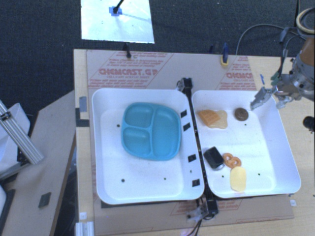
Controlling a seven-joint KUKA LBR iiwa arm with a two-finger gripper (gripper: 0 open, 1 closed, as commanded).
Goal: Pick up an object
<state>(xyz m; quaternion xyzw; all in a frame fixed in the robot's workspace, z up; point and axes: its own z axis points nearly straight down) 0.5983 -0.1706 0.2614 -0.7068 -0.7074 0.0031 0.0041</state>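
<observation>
**A:** Where was the end effector (269, 97) at that moment?

**B:** At the upper right edge of the right bin (275, 146), hanging over its rim. I could see pale fingers spread apart with nothing between them, so it was open and carrying nothing.

**A:** And the things it could have picked?

**B:** All lay in the right bin. A small round brown piece (241, 114) sat nearest the end effector, with an orange flat piece (213, 118) just beside it to the left. Lower down, a black block (214, 158) touched an orange pretzel shape (231, 160), and a pale yellow piece (238, 179) lay just below that.

**A:** The left bin (110, 181)?

**B:** It held a blue divided plate (151, 131), lying flat. Both bins rested on the worktop (147, 68).
</observation>
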